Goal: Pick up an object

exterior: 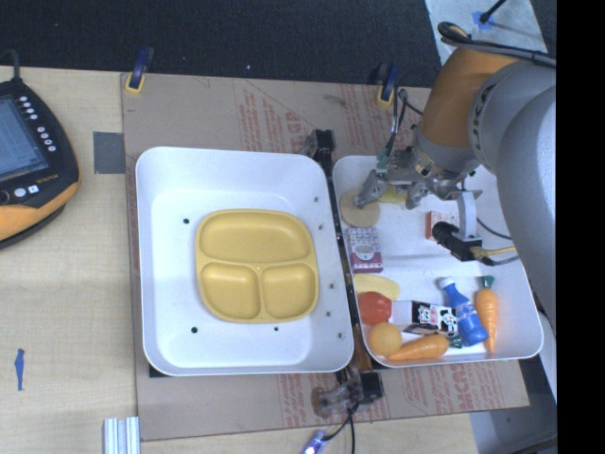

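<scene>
yellow tray (256,263) – white bins (165,253)

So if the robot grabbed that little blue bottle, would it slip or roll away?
Probably both. The blue bottle looks round and smooth, likely plastic, so it may roll if nudged and slide between fingers. It lies tilted among toys beside a carrot, which might hem it in. It looks small, presumably light.
</scene>
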Robot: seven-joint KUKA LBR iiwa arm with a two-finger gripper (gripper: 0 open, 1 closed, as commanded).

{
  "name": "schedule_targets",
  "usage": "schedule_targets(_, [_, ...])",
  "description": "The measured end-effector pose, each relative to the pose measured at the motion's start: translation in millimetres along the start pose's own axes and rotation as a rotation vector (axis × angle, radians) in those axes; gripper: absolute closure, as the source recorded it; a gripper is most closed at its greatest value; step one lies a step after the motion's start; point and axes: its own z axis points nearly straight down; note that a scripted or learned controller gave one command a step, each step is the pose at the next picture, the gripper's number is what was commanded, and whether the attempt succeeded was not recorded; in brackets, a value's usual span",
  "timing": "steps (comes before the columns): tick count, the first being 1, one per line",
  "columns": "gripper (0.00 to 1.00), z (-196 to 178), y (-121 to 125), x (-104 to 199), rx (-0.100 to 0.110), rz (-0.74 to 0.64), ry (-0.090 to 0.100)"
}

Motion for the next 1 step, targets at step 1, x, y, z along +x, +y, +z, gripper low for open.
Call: schedule_targets(1, [0.0,0.1,0.0,-0.2,0.0,0.0,0.001])
